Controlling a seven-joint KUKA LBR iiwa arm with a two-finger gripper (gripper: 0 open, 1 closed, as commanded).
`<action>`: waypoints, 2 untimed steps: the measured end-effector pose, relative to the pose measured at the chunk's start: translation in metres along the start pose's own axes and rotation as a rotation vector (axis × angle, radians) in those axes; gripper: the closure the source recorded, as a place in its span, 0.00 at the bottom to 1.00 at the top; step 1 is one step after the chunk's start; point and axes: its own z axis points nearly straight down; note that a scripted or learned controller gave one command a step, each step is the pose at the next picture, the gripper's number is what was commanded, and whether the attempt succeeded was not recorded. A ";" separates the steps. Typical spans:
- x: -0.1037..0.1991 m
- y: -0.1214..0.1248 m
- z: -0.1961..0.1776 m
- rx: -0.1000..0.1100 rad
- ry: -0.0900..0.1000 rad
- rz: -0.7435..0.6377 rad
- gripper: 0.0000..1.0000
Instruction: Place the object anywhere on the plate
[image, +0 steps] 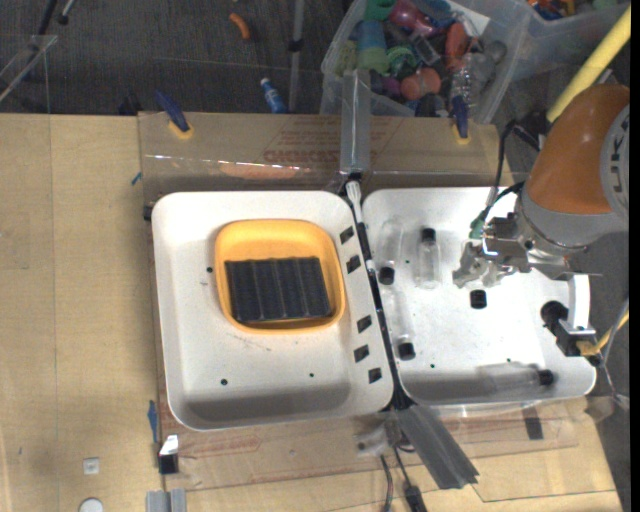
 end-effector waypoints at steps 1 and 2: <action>0.015 0.042 0.008 -0.001 -0.002 -0.062 1.00; 0.022 0.073 0.007 -0.002 -0.003 -0.184 1.00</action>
